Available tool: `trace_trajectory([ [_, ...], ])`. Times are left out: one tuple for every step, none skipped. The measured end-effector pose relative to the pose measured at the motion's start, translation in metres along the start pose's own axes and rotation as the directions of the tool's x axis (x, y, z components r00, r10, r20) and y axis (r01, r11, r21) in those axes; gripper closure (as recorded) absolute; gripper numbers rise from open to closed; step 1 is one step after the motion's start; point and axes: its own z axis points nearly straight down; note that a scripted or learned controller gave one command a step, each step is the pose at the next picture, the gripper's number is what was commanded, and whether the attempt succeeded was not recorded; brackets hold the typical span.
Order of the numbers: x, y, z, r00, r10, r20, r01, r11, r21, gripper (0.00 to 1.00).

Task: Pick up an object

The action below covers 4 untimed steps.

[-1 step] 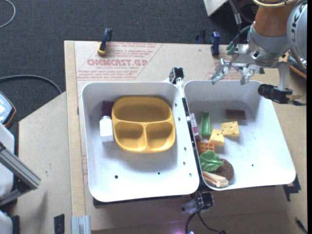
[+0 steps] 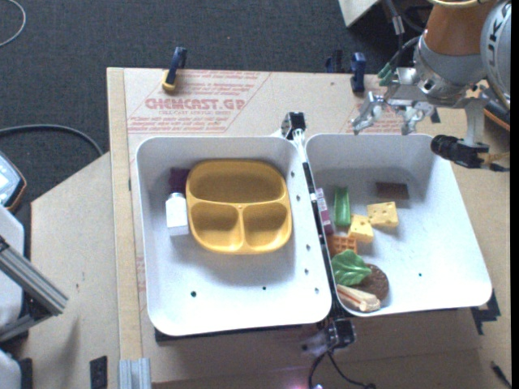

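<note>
You could see the tool [image 2: 389, 113] hanging with its fingers spread wide and holding nothing, above the far edge of the right bin [image 2: 454, 209], likely so it could drop onto the cheese [image 2: 383, 215] lying near that bin's middle.

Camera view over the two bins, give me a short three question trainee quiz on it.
1. True or false: the yellow divided tray lies in the right bin.
2. What sits just left of the tray? A) small white bottle B) cheese wedge C) green pepper
3. Is the gripper above the right bin's far edge or near edge?

Key: 1 false, it lies in the left bin. 2 A. 3 far edge.
</note>
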Motion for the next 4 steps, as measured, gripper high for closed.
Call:
trace_trajectory([
  [0.006, 0.007, 0.058, 1.0, -0.001, -0.001, 0.001, 1.0, 0.006, 0.0],
  [-0.002, 0.012, 0.112, 1.0, 0.001, 0.0, -0.001, 1.0, 0.007, 0.0],
  [-0.001, 0.01, 0.166, 1.0, 0.0, -0.001, 0.0, 1.0, 0.007, 0.0],
  [-0.001, 0.013, 0.151, 1.0, 0.0, 0.0, 0.0, 1.0, -0.002, 1.0],
])
